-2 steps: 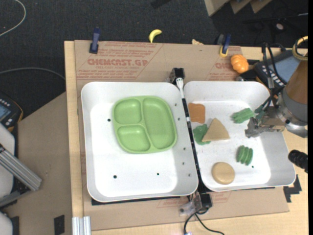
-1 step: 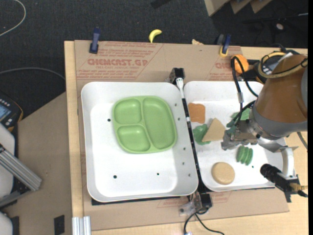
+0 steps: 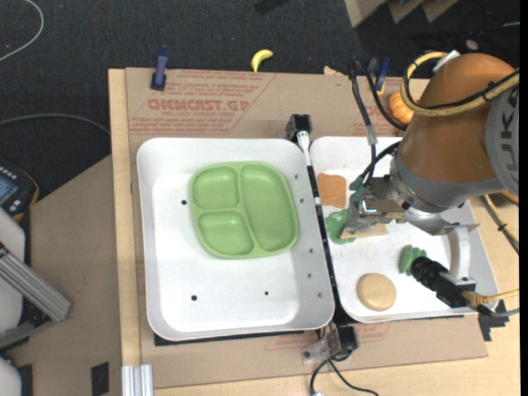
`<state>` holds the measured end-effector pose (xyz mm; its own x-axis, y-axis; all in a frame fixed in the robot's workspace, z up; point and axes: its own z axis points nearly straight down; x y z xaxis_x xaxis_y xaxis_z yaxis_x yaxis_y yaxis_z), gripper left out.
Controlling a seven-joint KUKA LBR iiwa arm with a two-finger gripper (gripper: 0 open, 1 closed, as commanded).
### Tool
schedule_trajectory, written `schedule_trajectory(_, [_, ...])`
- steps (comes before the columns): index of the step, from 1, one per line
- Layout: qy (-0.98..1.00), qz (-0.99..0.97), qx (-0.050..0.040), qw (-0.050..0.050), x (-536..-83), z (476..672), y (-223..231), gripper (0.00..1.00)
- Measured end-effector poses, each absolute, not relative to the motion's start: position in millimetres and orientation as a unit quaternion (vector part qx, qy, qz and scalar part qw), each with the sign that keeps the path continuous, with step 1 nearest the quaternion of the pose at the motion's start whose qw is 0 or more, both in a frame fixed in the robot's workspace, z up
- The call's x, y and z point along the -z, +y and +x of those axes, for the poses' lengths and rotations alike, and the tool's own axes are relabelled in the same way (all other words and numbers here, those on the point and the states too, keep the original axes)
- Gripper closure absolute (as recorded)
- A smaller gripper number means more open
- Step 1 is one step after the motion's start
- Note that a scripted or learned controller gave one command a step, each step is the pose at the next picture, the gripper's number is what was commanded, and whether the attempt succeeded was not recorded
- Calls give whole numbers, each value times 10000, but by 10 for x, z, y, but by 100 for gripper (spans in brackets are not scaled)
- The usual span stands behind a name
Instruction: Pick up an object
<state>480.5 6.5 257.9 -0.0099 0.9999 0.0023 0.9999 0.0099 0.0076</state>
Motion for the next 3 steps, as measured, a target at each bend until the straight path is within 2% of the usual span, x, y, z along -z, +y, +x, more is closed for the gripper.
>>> schedule_trajectory(1, [7097,7045,-61,40,-3666,4807,431,100])
schedule_trajectory(2, [7067,7075,37,-29,-2469,5343,451,100])
schedule_trajectory(3, [7086,7056,-56,30,-3664,4786,591,100])
